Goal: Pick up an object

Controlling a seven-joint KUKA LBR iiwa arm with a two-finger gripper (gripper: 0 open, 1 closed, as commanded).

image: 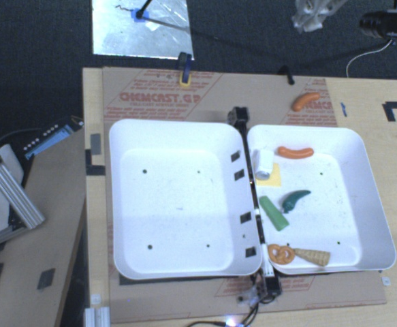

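Observation:
The right bin (370,182) holds several small items: an orange sausage (295,152), a white cylinder (263,163) on a yellow square (271,176), a green block (274,212), a dark teal pepper (295,199), a pretzel (280,254) and a tan cone (312,256). Another orange sausage (306,101) lies on the board behind the bin. My gripper (312,12) hangs high at the top right, well above and behind the bins, with nothing seen between its fingers.
The left bin (178,196) sits beside the right one, joined by a black hinge strip (247,182). A shiny metal plate (142,18) lies on the floor at the back. A yellow clamp (184,70) stands on the board's far edge.

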